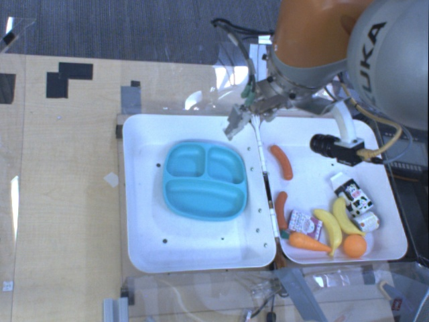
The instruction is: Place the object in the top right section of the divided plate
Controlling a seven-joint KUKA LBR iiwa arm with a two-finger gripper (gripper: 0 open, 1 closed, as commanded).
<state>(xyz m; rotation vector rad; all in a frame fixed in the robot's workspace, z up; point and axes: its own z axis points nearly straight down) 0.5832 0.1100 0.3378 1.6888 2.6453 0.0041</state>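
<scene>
my gripper (236,123) hangs over the back edge of the two bins, about where their shared wall meets the far rim. i cannot tell from this slanted look-down whether it is apart or together, and i see nothing in it, so i count myself as carrying nothing.

the divided plate (204,182) lies flat in the middle of the left bin (144,247), its big compartment toward the camera and the two smaller ones at the far side. the top right section (224,166) is bare, as are the other two. i judge the plate sits alone there so that a drop from above has no clutter to dodge.

the candidates are all in the right bin (395,247). a sausage (281,162) lies apart from the rest near the dividing wall, and a second sausage (280,205) lies below it. near the front are a carrot (308,242), a small red carton (305,223), two bananas (332,227), an orange (354,245) and a cow-print carton (357,203), packed close, several touching.

the task does not name its object, so i cannot say which one is meant. the upper sausage looks easiest to me: free on all sides and nearest the plate. nothing has been placed yet.
</scene>
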